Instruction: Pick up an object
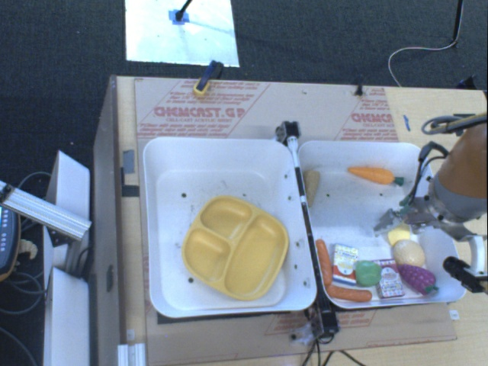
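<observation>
A: target status?
B: yellow lemon [399, 236] in right bin [358, 155], lower right, touching the pale egg [409, 253]. gripper [396, 221] just above-left of it.
A: fingers?
B: can't tell, blurred. purple eggplant [418, 278], green pepper [368, 272] nearby; carrot [374, 175] apart. yellow tray [235, 246] in left bin [175, 158].

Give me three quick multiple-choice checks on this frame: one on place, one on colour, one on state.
1. Where does the carrot lie?
A. right bin, far side
B. left bin
C. on the bench

2. What colour is the divided tray?
A. blue
B. yellow
C. red

3. How does the divided tray lie?
A. propped on edge
B. upside down
C. flat, compartments up

Answers: 1 A, the carrot rests near the back wall of the right bin, apart from the cluster near the claw. 2 B, it reads pale yellow. 3 C, its three hollows face the camera in the left bin.
</observation>
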Controlling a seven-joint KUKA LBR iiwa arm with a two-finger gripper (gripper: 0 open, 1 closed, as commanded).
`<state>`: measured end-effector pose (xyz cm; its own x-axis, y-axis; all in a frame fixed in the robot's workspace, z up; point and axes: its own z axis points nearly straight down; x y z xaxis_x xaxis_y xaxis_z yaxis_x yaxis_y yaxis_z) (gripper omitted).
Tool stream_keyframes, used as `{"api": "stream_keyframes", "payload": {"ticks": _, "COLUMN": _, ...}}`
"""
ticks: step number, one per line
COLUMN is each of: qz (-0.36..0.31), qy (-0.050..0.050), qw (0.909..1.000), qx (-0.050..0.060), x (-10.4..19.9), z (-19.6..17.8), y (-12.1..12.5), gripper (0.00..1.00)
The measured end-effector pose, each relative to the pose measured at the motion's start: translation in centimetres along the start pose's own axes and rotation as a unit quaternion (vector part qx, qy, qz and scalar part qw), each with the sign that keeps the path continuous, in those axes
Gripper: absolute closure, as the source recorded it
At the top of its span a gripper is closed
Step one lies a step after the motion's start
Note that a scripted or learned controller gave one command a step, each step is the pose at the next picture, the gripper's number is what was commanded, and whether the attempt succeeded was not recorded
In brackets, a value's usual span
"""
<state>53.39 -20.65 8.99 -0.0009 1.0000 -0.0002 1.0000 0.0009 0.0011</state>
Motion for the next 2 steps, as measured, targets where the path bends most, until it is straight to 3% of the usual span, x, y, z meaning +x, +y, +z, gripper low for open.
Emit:
{"api": "stream_keyframes", "payload": {"ticks": 1, "qz": 0.0, "qy": 0.0, "qw": 1.0, "qx": -0.001, "x": 0.0, "z": -1.1, "y": 0.1, "gripper": 1.0}}
{"api": "stream_keyframes", "payload": {"ticks": 2, "qz": -0.002, "qy": 0.001, "qw": 1.0, "qx": -0.001, "x": 9.9, "z": -3.7, "y": 4.6, "gripper": 1.0}}
